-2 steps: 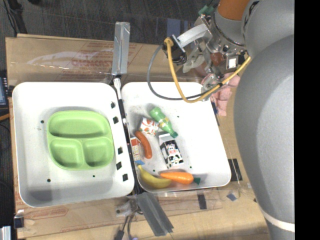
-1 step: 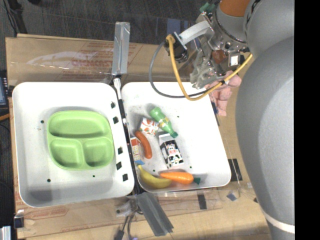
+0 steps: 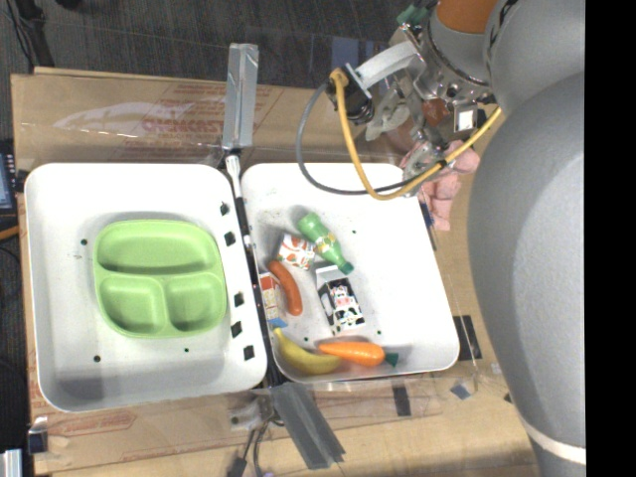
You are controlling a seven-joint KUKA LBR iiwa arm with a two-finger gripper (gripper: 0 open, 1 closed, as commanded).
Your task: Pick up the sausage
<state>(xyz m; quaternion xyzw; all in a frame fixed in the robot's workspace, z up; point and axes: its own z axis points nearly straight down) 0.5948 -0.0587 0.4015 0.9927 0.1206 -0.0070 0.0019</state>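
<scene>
The sausage (image 3: 284,286), reddish-brown and short, lies on the floor of the right bin (image 3: 397,266), close to its left wall and angled down to the right. My gripper (image 3: 390,109) hangs above the bin's far rim, well up and to the right of the sausage, with yellow and black cables looping under it. Nothing shows in its grasp.
Around the sausage lie a small red-and-white carton (image 3: 296,251), a green bottle (image 3: 326,241), a cow-print carton (image 3: 340,304), a carrot (image 3: 350,352) and a banana (image 3: 303,358). A pink item (image 3: 444,189) sits by the right rim. The left bin holds a green divided plate (image 3: 159,276).
</scene>
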